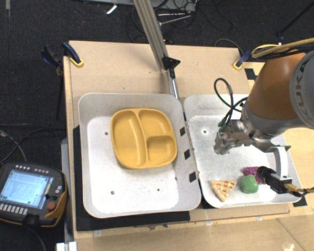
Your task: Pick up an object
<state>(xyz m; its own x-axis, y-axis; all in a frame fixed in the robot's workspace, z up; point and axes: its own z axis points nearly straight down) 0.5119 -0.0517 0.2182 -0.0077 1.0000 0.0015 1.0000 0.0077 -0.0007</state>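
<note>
In the right bin [205,120] three small objects lie near the front edge: a pizza-slice toy [223,187], a green ball-shaped object [248,184], and a purple object [252,171] partly behind a black part. My gripper [223,143] hangs over the middle of the right bin, above and to the left of these objects, apart from them. Nothing shows between its fingers. The arm's grey and orange body covers the bin's back right part.
A yellow divided plate [144,138] lies in the left bin [94,140]. A metal pole [152,27] slants in from the back toward the gap between the bins. A teach pendant [26,192] sits off the bench at left.
</note>
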